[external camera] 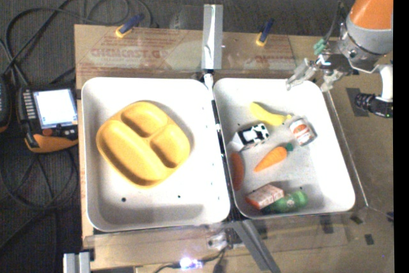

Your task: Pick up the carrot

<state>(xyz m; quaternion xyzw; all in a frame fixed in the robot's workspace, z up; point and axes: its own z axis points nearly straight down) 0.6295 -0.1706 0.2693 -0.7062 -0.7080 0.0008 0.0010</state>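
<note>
Approach step, nothing grasped yet. Pincer (311, 75) poised above the far right corner of the right bin (339, 156), fingers spread apart, nothing between them. Carrot (275, 157) lying near the middle of that bin, orange body slanted, green top pointing up and right toward a small red-and-white can (303, 131). Just left of the carrot's far side, a black-and-white toy (254, 134); beyond that, a yellow banana (268, 114). Near the front wall, a red-and-white box (264, 195) beside a green item (289, 202); against the left wall, a reddish-orange piece (237, 169). Left bin (108, 201) holding a yellow divided plate (144, 142).

Next move, judging from the layout: travel toward the front and left, well away from the corner, to sit over the carrot's midsection; turn the wrist to set the fingers across the slanted body; descend, then close. Tight spot likely on the can side, near the green top.
</note>
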